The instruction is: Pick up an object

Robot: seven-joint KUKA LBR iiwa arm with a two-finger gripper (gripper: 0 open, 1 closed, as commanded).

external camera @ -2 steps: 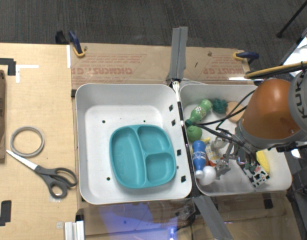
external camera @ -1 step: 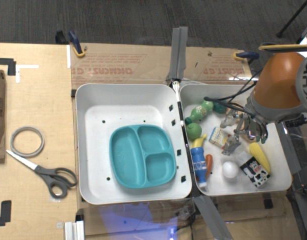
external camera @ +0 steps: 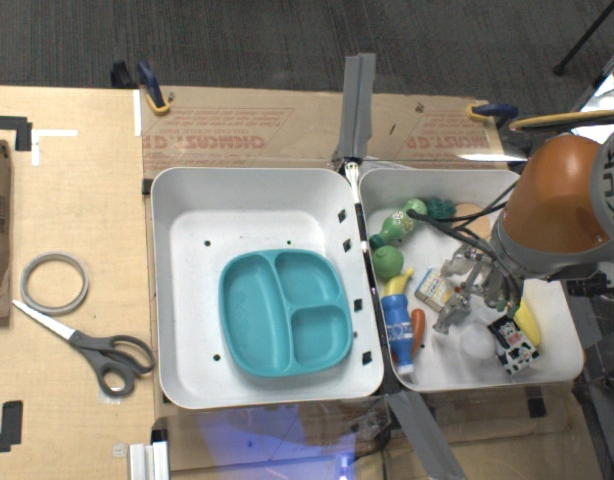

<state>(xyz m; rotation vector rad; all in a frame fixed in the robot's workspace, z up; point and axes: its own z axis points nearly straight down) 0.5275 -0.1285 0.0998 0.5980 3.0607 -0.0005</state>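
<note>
Nearest the lens, the front wall of the left bin (external camera: 177, 298) curved up in smooth white plastic. Inside it sat a teal divided plate (external camera: 277, 318) with rounded corners and three compartments.

The right bin (external camera: 467, 363) held the loose objects. A blue tube (external camera: 397, 323) lay against the bin's left wall. Its long axis ran nearly front to back, with the pale cap end toward the front wall and a yellow tip toward the back. An orange stick (external camera: 418, 330), slim and tapered, lay just beside it and almost parallel. Behind these sat a round green ball (external camera: 388, 260) and then a lumpy green toy (external camera: 399, 223), with a teal scrap (external camera: 439, 208) near the back wall. A small printed packet (external camera: 432, 288), flat and rectangular, lay tilted near the middle of the bin.

The gripper (external camera: 452, 313), bare grey metal, hung over the middle of the right bin, just right of the packet and the orange stick, angled down toward the front left. Whether it was open or closed could not be told, and nothing was seen held in it. The arm's glossy orange band (external camera: 552, 198) bulged above it. A yellow curved piece (external camera: 528, 320) and a black-and-white block (external camera: 512, 346) lay near the bin's right front corner.

On the wooden bench to the left lay grey-handled scissors (external camera: 97, 348) and a tape ring (external camera: 55, 281). Printed cardboard (external camera: 237, 133) lay behind the bins.
</note>
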